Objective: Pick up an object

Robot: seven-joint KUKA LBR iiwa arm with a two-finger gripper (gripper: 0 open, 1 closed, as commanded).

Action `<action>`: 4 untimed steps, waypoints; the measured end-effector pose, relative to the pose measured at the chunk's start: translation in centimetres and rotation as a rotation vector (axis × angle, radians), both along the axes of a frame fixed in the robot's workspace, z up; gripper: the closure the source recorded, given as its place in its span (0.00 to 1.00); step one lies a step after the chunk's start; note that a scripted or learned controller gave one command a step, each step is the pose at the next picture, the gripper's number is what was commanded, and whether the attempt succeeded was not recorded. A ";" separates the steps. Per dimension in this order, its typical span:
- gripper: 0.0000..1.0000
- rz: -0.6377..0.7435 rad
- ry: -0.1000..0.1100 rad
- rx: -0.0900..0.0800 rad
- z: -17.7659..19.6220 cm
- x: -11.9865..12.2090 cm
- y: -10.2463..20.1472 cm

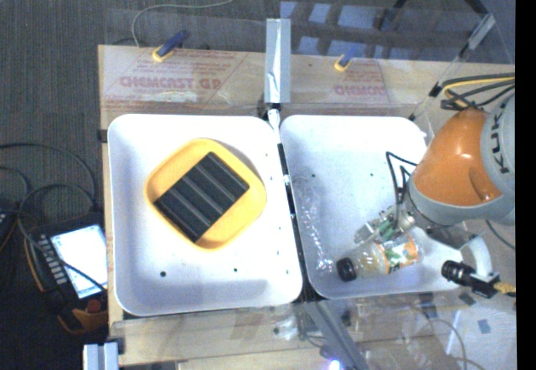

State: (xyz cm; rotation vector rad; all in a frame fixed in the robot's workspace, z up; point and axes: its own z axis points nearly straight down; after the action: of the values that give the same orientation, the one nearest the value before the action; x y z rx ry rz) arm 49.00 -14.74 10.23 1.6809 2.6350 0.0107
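Observation:
A clear plastic bottle (381, 260) with a black cap and an orange and green label lies on its side near the front edge of the right bin (352, 159). My gripper (383, 228) hangs low over that bin, just behind the bottle's middle and very close to it. The grey and orange wrist above covers much of the gripper. Whether it touches the bottle is not clear. In the left bin (134, 276) rests a yellow rounded square dish with a black ribbed top (206, 193).
The arm's orange band (456, 163) overhangs the right bin's right side. A thin black cable (398, 167) loops in front of it. The raised divider (286, 192) between the bins runs front to back. A wet or crinkled clear patch (310, 218) lies near it.

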 end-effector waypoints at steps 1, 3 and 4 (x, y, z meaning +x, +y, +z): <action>0.00 0.000 0.000 0.000 0.0 0.0 0.0; 0.00 -0.545 0.012 0.025 -1.1 6.9 -6.2; 0.00 -0.383 0.019 0.005 1.3 0.2 -6.9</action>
State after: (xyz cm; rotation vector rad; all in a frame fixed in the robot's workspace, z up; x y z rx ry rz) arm 49.25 -21.66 11.49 2.1634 2.2799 -0.0036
